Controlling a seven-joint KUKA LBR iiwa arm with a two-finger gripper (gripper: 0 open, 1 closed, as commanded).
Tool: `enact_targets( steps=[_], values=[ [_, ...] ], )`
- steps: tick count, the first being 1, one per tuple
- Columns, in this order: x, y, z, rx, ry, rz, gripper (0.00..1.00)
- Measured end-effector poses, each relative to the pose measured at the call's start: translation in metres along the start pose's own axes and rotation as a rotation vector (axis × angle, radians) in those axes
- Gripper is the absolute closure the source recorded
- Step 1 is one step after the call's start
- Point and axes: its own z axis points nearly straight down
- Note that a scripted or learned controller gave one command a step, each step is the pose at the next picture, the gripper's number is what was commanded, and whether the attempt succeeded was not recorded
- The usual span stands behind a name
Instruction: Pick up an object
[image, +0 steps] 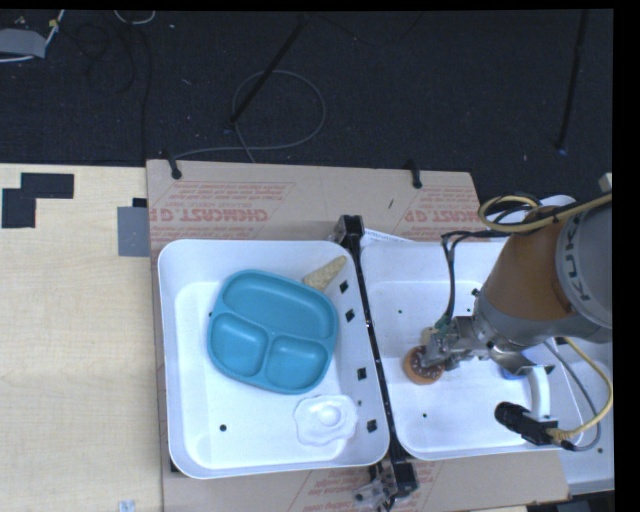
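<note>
A small round brown disc (423, 367) lies in the right bin (470, 440). It sits directly beneath the tool (437, 350), touching it; whether the tool grips it cannot be told.

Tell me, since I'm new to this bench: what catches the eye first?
The blue divided plate fills much of the left bin, with a white fried-egg shape by its near corner. In the right bin the gripper sits right over a small brown round object.
</note>
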Motion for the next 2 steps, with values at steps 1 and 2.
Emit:
enact_targets(
  steps=[1, 2],
  values=[
    [0.002, -0.006, -0.044, 0.000, -0.008, -0.007, 1.00],
    [0.002, -0.014, -0.101, -0.002, -0.008, -0.006, 1.00]
  ],
)
